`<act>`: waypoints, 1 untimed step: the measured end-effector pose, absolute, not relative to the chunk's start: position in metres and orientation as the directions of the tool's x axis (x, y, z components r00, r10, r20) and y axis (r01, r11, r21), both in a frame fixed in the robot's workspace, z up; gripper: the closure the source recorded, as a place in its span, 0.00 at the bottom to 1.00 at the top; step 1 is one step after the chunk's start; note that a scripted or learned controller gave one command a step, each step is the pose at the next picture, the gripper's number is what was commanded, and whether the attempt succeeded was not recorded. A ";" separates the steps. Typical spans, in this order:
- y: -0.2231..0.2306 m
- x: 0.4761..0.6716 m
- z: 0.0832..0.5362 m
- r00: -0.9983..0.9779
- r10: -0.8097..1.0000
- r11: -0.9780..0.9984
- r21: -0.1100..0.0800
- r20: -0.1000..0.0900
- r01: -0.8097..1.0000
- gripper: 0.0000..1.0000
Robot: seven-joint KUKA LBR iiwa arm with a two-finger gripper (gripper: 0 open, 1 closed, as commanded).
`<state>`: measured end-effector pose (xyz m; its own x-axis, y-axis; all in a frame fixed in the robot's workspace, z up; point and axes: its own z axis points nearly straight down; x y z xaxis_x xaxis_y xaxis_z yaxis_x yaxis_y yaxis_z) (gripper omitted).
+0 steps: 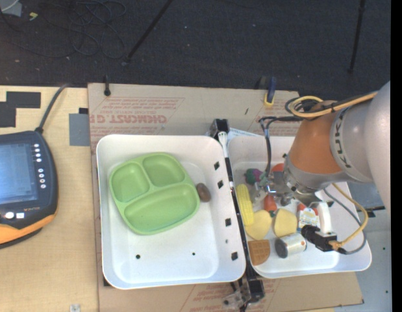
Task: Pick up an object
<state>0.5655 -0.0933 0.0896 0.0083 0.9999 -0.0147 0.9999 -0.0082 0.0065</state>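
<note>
Gripper (276, 190) low in crowded right bin (356, 260) — grip state hidden; left bin (155, 265) roomier.

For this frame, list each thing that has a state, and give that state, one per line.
Green divided plate: lying flat in the left bin, nothing in its compartments.
Small brown object: resting beside the plate's right edge.
Metal can: lying on its side in the right bin.
Tablet: screen lit.
Gripper: low in the right bin, over the toys.
</note>
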 end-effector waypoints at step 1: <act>-0.089 0.566 0.099 0.010 1.000 -0.010 -0.001 0.001 1.000 1.00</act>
